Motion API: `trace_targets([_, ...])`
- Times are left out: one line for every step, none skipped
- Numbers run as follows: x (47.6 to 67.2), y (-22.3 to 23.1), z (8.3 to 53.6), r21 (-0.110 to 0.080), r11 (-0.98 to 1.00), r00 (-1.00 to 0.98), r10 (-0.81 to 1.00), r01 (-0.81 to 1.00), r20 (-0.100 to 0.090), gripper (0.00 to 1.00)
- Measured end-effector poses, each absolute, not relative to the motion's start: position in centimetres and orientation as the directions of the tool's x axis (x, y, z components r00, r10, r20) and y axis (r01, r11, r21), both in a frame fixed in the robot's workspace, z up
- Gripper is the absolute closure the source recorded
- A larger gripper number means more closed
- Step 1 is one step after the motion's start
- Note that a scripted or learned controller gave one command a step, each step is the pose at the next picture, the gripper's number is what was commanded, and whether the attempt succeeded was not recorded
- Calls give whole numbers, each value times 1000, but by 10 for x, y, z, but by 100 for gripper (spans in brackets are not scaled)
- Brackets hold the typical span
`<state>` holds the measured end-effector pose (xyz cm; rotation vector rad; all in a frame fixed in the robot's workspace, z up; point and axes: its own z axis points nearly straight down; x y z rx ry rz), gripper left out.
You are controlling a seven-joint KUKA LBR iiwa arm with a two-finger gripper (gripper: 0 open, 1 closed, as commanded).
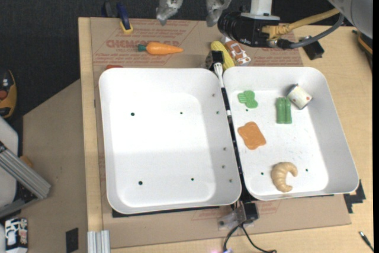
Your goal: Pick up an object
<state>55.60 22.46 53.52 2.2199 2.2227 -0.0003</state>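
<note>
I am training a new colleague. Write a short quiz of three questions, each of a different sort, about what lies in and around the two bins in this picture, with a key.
1. True or false: the carrot lies inside the left bin.
2. Which item is nearest the front edge of the right bin? A) croissant B) green block C) orange slice
3. Fill in: the gripper hangs above the ____ board behind the bins, its fingers apart and holding nothing.

Key: 1 false, it lies on the cardboard behind that bin. 2 A. 3 cardboard.
</note>
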Motion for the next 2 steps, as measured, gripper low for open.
trace_targets([556, 225, 546, 4, 3, -3, 1000, 1000, 1, 100])
trace_targets([525, 88, 536, -2, -15, 15, 1000, 1000, -2, 100])
